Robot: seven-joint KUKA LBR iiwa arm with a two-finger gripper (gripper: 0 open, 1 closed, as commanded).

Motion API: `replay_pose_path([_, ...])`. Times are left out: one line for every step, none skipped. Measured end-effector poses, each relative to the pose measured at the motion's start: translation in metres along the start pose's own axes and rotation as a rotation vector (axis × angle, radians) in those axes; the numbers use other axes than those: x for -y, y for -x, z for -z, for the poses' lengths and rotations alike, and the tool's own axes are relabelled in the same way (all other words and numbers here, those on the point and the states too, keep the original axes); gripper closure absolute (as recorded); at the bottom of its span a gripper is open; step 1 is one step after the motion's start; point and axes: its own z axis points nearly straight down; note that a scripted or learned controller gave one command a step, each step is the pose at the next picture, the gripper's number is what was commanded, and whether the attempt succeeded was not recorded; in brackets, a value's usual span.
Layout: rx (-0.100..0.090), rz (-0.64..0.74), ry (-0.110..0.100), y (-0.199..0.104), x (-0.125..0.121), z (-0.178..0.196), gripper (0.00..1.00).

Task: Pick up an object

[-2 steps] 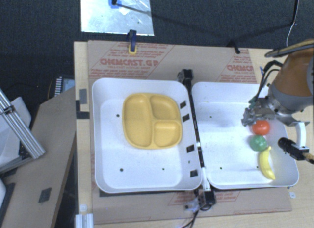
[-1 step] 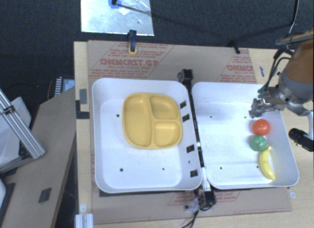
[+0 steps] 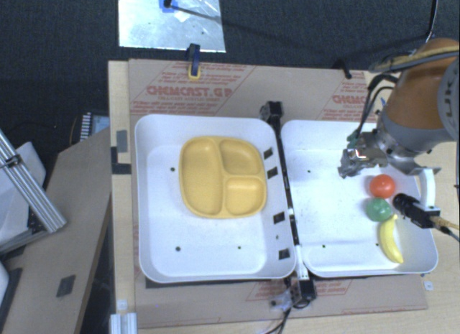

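Two shallow white bins sat side by side on the counter [image 3: 122, 203]. The left bin [image 3: 154, 253] carried a yellow divided plate [image 3: 221, 177] lying flat near its middle, well apart from everything else — probably there as a drop-off spot or simply as clutter. The pickable things were gathered in the right bin [image 3: 323, 253], bunched toward its far right side: a small red-orange ball-shaped fruit [image 3: 382, 184], a green rounded piece [image 3: 379, 210] touching it from below, and a yellow banana [image 3: 390, 240] lying just beside the green one, running down toward the bin's lower right corner. That tight cluster would likely make a clean grab harder, since closing on one piece could nudge its neighbours.

The arm [image 3: 420, 103] reached in from the right, and the pincer [image 3: 357, 159] hung over the right bin just left of and above the red-orange fruit — near it, but not visibly touching it. Nothing could be seen held in it, and its state could not be told from this angle. I judged the pick as not yet made, with the red-orange fruit the nearest candidate.
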Motion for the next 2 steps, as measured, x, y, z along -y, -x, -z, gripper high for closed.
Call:
replay_pose_path([-0.001, 0.001, 0.002, -0.055, -0.004, 0.012, 1.00])
replay_pose_path([0.000, 0.001, 0.000, -0.113, -0.008, 0.017, 1.00])
